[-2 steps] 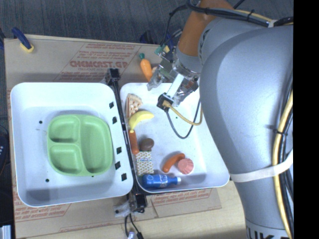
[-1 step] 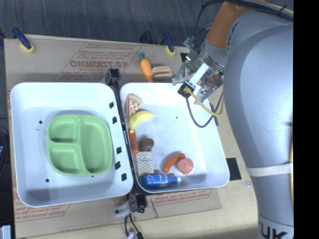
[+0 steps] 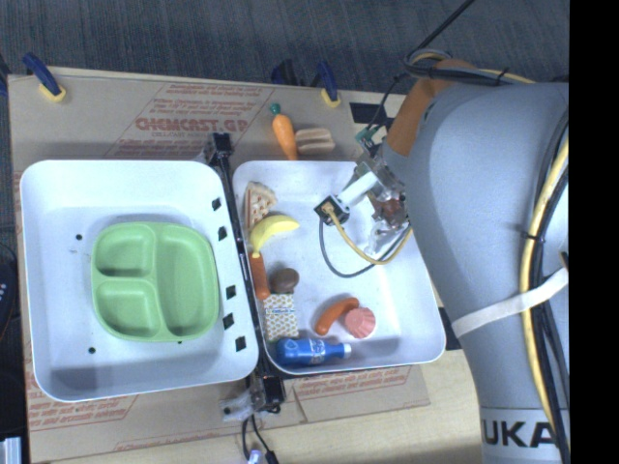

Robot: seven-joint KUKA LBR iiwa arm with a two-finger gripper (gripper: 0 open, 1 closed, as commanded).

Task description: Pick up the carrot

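Two white bins point(image 3: 58, 259) on cardboard-topped bench point(image 3: 174, 114), carrot point(image 3: 283, 135) outside rt bin, dark carpet behind, claw point(image 3: 387, 222) state unclear.

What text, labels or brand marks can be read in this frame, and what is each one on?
"CHEMCAST GP", red print, on the brown sheet under the bins; the smaller red lines around it are too blurred to read.
"UKA", white letters cut off at the frame edge, on the grey arm.
The label of the blue bottle: too small to read.
The patterned packet: print unreadable.
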